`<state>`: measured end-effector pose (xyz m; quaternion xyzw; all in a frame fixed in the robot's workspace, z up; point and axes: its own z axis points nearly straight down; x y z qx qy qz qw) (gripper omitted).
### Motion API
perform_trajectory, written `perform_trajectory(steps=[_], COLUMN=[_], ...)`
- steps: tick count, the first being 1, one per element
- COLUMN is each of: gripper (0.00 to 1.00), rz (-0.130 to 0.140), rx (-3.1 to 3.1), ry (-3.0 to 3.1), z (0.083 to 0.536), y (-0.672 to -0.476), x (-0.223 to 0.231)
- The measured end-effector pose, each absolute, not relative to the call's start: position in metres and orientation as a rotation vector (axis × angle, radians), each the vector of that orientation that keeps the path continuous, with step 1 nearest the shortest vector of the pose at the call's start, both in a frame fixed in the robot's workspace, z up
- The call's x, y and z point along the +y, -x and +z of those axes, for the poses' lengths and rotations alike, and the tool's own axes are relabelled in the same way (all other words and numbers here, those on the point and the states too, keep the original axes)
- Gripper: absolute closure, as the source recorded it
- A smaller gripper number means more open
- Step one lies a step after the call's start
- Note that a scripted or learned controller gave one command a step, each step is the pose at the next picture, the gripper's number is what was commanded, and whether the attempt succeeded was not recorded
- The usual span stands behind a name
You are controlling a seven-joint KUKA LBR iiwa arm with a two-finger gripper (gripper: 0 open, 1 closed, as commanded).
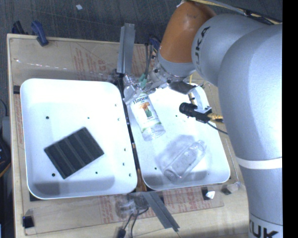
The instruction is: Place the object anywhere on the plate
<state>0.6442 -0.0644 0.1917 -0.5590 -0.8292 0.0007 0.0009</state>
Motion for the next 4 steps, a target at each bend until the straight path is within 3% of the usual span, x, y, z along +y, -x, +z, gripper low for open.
perform_trajectory(steps=[2, 4], gripper=[1.00, 1.00], rz=[0.002, 0.002], rx=[-2.564, -2.367], ry=[1.813, 2.066], z=[0.245, 0.259], y=[-0.656, -0.656], x=[-0.044, -0.018])
